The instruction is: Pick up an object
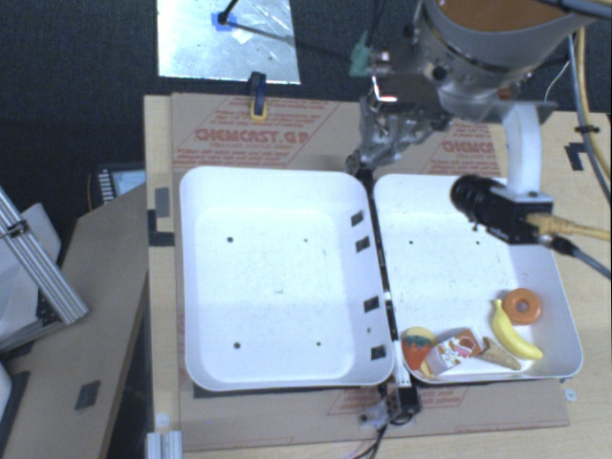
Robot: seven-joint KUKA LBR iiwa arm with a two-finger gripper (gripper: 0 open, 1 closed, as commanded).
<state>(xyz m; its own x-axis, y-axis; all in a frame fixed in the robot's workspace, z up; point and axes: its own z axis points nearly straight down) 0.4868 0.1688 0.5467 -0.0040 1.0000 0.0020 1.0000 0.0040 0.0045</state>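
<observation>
Where the right bin [421, 256] dips toward its near corner, a curved yellow banana [512, 333] lies beside an orange ring [522, 305], a glossy packet [454, 352] and a round orange-red fruit [418, 348]. The smooth white left bin [220, 285] adjoins it. The metal gripper [368, 157] hangs at the far rim between them; its state cannot be told.
</observation>
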